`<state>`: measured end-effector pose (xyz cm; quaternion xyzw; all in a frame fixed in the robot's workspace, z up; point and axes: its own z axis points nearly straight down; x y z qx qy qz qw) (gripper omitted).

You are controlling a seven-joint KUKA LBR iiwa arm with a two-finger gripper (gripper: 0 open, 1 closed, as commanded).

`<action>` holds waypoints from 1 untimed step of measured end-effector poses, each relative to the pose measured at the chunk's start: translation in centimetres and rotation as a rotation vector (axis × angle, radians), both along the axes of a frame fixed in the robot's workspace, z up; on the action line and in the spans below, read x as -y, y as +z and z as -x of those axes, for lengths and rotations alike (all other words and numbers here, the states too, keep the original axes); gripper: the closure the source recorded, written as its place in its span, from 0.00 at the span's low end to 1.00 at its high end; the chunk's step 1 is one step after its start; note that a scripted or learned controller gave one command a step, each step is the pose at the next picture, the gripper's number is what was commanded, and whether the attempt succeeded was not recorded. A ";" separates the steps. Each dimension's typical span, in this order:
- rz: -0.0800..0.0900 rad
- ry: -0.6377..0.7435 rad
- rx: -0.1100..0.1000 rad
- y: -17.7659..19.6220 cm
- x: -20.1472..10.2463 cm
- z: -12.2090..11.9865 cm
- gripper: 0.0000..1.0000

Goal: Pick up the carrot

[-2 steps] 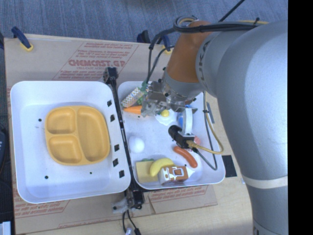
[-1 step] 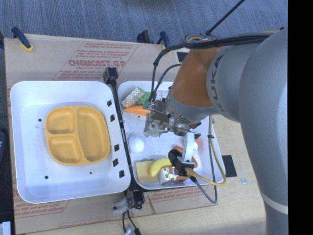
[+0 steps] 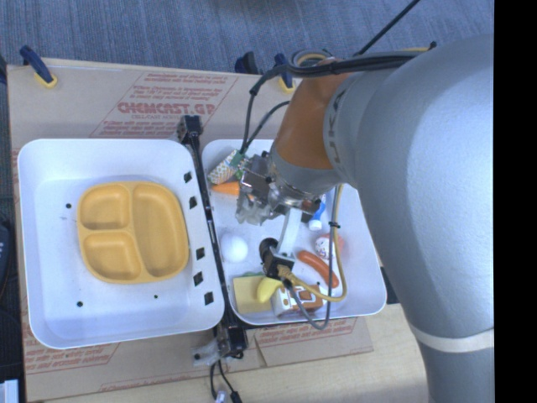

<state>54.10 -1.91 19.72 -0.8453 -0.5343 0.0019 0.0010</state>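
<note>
In the left bin (image 3: 33, 225) I see a yellow divided plate (image 3: 132, 230) lying flat and nothing else. Moving right into the right bin (image 3: 369, 296), the carrot (image 3: 225, 188) lies near the bin's left wall, its orange end poking out just beside the gripper (image 3: 252, 201), which is low over that spot; I cannot tell how it is set or whether it touches the carrot. Further right and nearer me sit a white egg (image 3: 234, 248), a yellow block (image 3: 252, 294) and a sausage (image 3: 317, 267); I judge the pick not yet made, with grasp and lift left.
</note>
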 end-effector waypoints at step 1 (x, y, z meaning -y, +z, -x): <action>-0.001 -0.188 0.000 6.2 -0.1 1.6 1.00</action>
